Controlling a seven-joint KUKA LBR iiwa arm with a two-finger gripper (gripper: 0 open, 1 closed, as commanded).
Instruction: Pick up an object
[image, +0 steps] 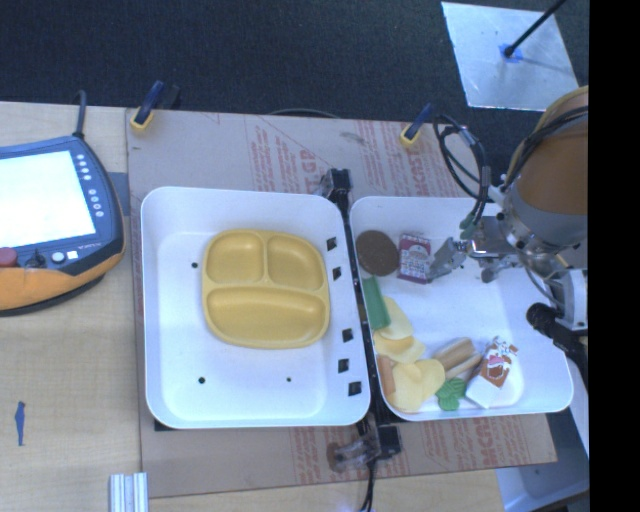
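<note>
Red carton (413, 257): lies in the upper part of the right bin (510, 310), just left of the gripper (447, 260). Its long axis runs roughly from the near side of the bin to the far side, close to vertical in the camera view. One short end points toward the far rim.

Gripper: its tip points left at the carton's right edge. It is very near the carton, but contact cannot be determined. The view also does not show whether the gripper is spread or pressed together. The carton does not appear to be lifted.

Arm: the orange band (555, 160) sits above the wrist at the right edge, with black cables (462, 150) looping beside it.

Adjacent items:
- Brown disc (377, 252), just left of the carton.
- Green stick (375, 302), below the disc, along the bin's left wall.
- Yellow pieces (405, 360), in the near left corner.
- Tan piece (455, 353) and a small white-and-red box (497, 370), along the near side.

Left bin (170, 330): holds a yellow divided tray (266, 288).

Bench, far left: a pendant with a screen (50, 215).
</note>
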